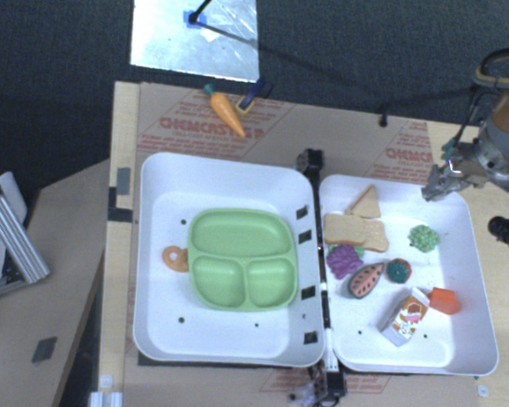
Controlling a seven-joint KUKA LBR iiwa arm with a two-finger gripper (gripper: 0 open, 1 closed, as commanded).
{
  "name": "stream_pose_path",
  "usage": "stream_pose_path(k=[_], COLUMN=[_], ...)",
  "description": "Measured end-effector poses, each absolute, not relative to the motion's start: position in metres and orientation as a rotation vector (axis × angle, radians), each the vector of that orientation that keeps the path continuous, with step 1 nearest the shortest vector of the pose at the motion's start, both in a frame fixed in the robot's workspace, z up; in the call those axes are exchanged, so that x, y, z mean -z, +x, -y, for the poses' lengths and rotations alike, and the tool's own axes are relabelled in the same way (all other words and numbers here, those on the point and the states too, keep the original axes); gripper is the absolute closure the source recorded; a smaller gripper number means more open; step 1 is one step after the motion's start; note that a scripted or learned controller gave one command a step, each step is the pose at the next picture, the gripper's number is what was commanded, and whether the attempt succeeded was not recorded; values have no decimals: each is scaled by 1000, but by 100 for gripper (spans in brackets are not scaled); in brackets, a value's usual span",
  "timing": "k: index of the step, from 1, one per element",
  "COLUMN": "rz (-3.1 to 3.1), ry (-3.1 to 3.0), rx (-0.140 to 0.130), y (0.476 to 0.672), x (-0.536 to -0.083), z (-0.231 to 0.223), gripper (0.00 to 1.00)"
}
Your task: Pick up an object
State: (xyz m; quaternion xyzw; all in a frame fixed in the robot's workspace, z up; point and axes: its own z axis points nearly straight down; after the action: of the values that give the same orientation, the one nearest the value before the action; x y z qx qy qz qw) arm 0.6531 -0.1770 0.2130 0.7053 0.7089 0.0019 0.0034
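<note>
The grey arm's end effector (436, 189) hangs over the far right corner of the right shallow white bin (475, 262), its tip dark and small (whether it is open or closed cannot be told), and nothing shows between its tips. Just below it and slightly left lies a fuzzy green ball (424, 238). Farther left are two tan toast-shaped slices (356, 229), a triangular one touching a flatter one. Below those, well down-left of the end effector, sit a purple grape cluster (344, 260), a brown oval piece with a red face (366, 280) and a small teal round piece (398, 271). Nearer the front are an orange block (444, 301) and a white carton (404, 317). Far to the left, the left white bin (163, 190) holds a pale green divided plate (242, 258) and a tan ring (175, 259). An orange toy carrot (227, 112) lies on the desk (148, 109)
</note>
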Motion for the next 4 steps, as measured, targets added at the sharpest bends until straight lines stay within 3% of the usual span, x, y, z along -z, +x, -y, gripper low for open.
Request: stream_pose_path(k=[1, 2, 3, 4], rz=[-2225, -2230, -2231, -2232], ry=[2213, 2213, 2215, 2214], rx=[-4, 0, 1, 0], y=[654, 623, 575, 541], x=[-226, -223, -224, -214], z=[177, 149, 113, 78], gripper=[100, 100, 100, 100])
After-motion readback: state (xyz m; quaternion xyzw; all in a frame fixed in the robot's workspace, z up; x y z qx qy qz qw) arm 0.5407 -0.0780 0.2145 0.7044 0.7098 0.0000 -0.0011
